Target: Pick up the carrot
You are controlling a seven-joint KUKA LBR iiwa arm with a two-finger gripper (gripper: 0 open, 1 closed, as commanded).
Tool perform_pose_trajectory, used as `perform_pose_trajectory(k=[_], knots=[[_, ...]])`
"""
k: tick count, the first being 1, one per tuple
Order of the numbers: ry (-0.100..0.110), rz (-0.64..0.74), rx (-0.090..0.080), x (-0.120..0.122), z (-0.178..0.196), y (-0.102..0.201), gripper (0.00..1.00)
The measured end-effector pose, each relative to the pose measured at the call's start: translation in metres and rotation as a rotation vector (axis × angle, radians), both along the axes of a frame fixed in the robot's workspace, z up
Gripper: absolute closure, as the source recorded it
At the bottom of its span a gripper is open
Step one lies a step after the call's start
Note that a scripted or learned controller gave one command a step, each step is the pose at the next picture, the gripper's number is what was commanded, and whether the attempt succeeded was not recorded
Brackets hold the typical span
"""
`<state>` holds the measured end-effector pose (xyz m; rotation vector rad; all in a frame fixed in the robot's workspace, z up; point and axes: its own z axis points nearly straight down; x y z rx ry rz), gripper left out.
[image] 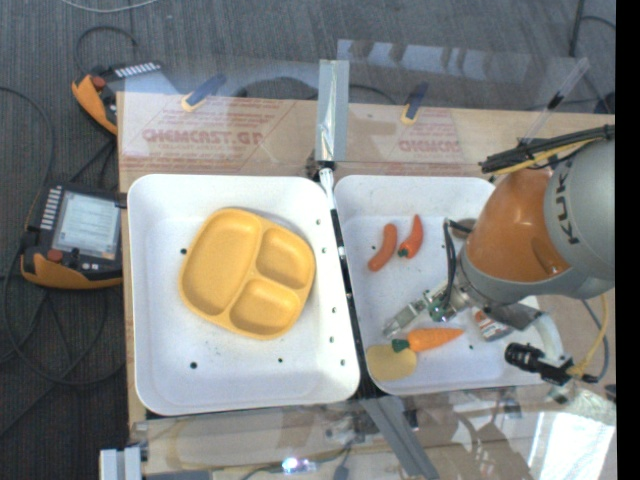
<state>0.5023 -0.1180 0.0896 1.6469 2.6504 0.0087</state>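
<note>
1. The bench (250,133) is brown and flat.
2. Two white bins sit on it, side by side and touching.
3. The left bin (160,368) and the right bin (470,193) are shallow.

The two white bins (150,388) are looking like smooth, faintly glossy plastic. Inside the left one, the yellow divided tray (250,273) is showing a matt, moulded plastic surface. Right of that tray, the carrot (432,340) is appearing smooth and plasticky, as are the two orange-red peppers (397,243). The gripper (425,311) is glinting like bare metal, and the arm's orange band (515,233) is shining glossy.
</note>
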Motion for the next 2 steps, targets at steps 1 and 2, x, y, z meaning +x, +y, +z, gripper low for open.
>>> perform_pose_trajectory(k=[1, 2], knots=[[-0.004, -0.002, -0.002, -0.0096, 0.0002, 0.0111, 0.00], [-0.002, -0.002, 0.001, -0.0077, 0.0066, 0.0115, 1.00]])
